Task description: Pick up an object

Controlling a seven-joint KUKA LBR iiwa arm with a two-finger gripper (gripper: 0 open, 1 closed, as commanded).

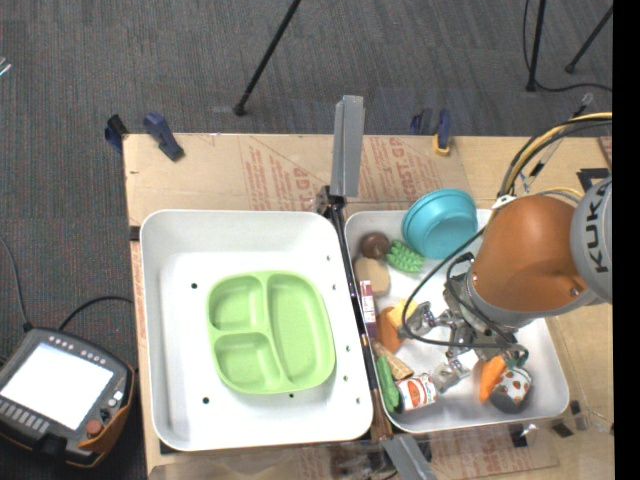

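The claw [452, 343] hangs low in the right bin [553, 353]; whether it is open or closed cannot be told. A can [417, 392] lies just below it, a carrot [491, 377] to its right

This is a robotics lab or test cell, not a home or shop. A grey and orange industrial robot arm [535, 258] with yellow and black cables [545, 148] reaches in from the right of the frame. The bench top is covered with brown printed cardboard [270, 163] held by blue clamps [160, 133] at the upper edge. Two shallow white plastic bins [165, 268] sit side by side in the middle. Black tripod legs [275, 43] stand on dark grey carpet [120, 38] along the top. A handheld robot control pendant with a lit screen [60, 393] lies at the lower left.
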